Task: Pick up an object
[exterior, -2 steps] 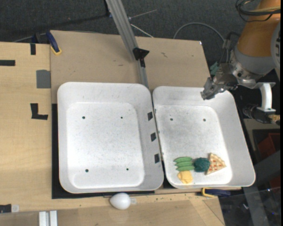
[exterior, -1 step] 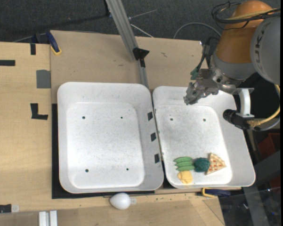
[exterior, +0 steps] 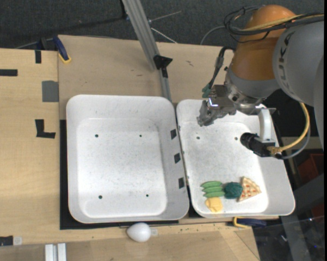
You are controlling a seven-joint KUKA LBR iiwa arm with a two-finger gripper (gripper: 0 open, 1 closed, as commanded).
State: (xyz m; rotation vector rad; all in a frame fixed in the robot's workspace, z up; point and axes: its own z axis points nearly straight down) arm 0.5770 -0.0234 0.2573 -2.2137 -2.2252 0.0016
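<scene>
Four small toy foods huddle at the near end of the right-hand shallow white bin: a green ridged pod, a dark green broccoli-like lump, a yellow piece and an orange pizza slice, touching or nearly so, which may crowd a grasp. The arm's gripper hangs over the bin's far end, well apart from them; how wide it stands I cannot tell, and nothing is visibly held. A white egg-shaped object lies on the wooden tabletop, outside the left-hand white bin.

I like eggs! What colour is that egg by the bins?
White; the egg shows in the camera view.
</scene>
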